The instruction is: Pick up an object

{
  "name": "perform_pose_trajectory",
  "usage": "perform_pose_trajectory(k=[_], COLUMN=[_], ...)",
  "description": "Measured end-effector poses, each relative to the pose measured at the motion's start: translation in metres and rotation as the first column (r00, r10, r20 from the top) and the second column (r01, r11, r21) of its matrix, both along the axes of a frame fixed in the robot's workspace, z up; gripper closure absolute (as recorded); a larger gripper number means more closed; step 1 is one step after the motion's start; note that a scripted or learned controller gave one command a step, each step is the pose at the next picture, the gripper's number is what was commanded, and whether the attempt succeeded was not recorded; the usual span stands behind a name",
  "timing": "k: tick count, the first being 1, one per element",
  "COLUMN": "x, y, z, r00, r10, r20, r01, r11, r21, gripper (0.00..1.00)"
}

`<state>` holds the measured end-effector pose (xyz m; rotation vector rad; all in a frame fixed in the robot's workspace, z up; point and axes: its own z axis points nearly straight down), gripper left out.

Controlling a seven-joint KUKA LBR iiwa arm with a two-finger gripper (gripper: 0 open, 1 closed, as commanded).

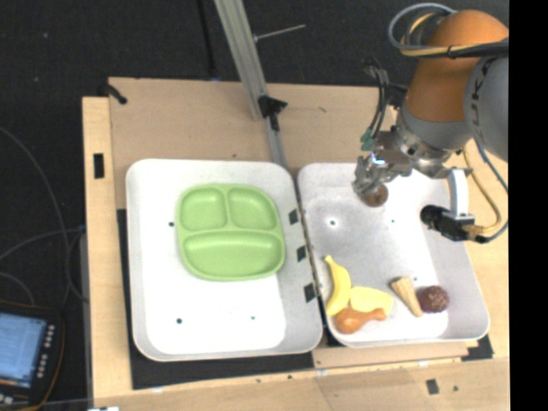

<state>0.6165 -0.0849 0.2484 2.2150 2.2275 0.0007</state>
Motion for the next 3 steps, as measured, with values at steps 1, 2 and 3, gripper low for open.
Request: perform_pose_trajectory(k=[1,2,3], x=[-0.007,-0.012,-0.015], y=[0.054,0.112,0.155], z=[-0.011,-0.018,-0.02], r00=[1.0,1.0,1.0], r10=[0.001,0.002,0.001], r20=[-0.001,-0.001,-0.001], r01=[-0.001,-0.002,-0.001], r11=[1.0,1.0,1.0], r21=[0.0,0.001,0.001], gripper=[1.0,1.0,1.0])
